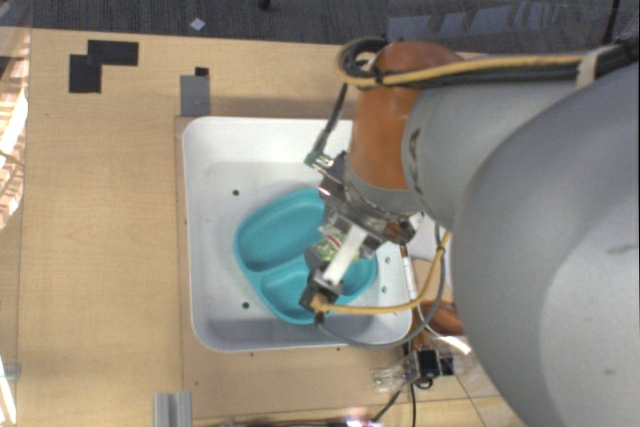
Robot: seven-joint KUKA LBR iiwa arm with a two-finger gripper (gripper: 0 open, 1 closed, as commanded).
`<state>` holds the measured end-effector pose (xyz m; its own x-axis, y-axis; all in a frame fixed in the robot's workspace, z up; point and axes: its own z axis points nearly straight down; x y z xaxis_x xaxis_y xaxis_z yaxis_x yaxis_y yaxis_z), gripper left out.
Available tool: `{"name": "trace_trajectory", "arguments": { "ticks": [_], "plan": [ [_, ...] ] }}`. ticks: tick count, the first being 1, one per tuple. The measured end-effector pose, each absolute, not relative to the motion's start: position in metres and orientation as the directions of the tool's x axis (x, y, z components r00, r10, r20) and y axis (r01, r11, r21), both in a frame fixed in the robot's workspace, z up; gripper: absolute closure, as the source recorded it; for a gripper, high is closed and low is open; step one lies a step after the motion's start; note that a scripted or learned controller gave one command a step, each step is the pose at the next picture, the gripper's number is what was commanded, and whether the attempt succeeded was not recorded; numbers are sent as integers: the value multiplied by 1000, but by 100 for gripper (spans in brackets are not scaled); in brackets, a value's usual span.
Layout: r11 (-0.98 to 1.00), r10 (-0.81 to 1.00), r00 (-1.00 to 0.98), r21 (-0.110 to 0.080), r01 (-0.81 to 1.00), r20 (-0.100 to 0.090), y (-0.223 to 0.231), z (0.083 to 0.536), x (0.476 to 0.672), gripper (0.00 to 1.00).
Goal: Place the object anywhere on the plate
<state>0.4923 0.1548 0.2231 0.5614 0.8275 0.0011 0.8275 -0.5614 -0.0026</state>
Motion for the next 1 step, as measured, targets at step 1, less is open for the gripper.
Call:
{"name": "trace_trajectory", "arguments": {
  "ticks": [1],
  "plan": [
    [-562, 827, 562, -1, 827, 0, 153, 223, 493, 0]
  ]
}}
